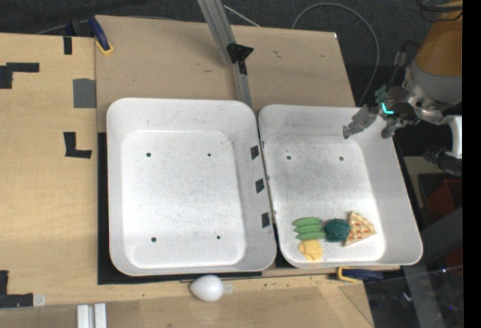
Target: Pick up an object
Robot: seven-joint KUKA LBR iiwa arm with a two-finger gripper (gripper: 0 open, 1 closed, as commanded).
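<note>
1. Pizza slice [361, 229], a toy, lies in the right bin [391, 191] at its near right corner, pointed end toward the far side.
2. Just left of it sits a dark green lump [337, 229], touching or nearly touching the slice.
3. Left of the lump lies a green pod [307, 226], long side running left to right.
4. On the near side of the pod rests a yellow piece [311, 248], close to the bin's near rim.
5. All 4 toys cluster together; the remainder of the right bin's floor is bare, speckled white.
6. Left bin [120, 168] stands beside the right bin, their rims meeting along the middle.
7. A white egg [207, 287] lies on the surface [173, 56] outside the bins, just beyond the left bin's near rim.
8. The pincer [370, 123] hangs over the far right corner of the right bin, well apart from the toys.
9. Its 2 dark fingers [356, 125] stand spread, with nothing between them.
10. The arm [443, 63] comes in from the right, its orange band above the wrist.
11. A grey rail [214, 10] slants across the far side of the surface toward the gap between the bins.
</note>
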